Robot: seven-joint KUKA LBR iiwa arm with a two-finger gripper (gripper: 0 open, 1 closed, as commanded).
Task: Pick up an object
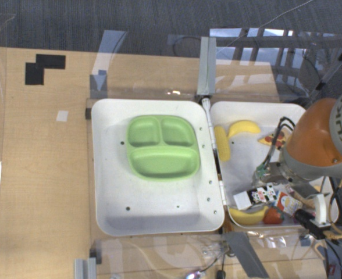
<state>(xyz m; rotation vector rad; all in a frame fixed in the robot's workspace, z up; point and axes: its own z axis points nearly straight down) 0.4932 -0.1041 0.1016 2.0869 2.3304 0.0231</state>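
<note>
On the wooden tabletop [37, 156], the left bin [110, 214] carries a green divided plate [162, 147]. In the right bin [241, 167], a yellow block [221, 143] stands beside a banana [243, 127] near the back wall. Near the front, a second banana [246, 215] lies touching a strawberry [272, 215]. The jaws [263, 186] hang low over a small printed box [253, 196]; open or closed, can't tell.

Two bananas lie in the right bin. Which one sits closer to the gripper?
The banana at the bin's front edge, beside the red strawberry-like item, is closer to the gripper. The other banana lies near the back wall, well away from the arm.
</note>
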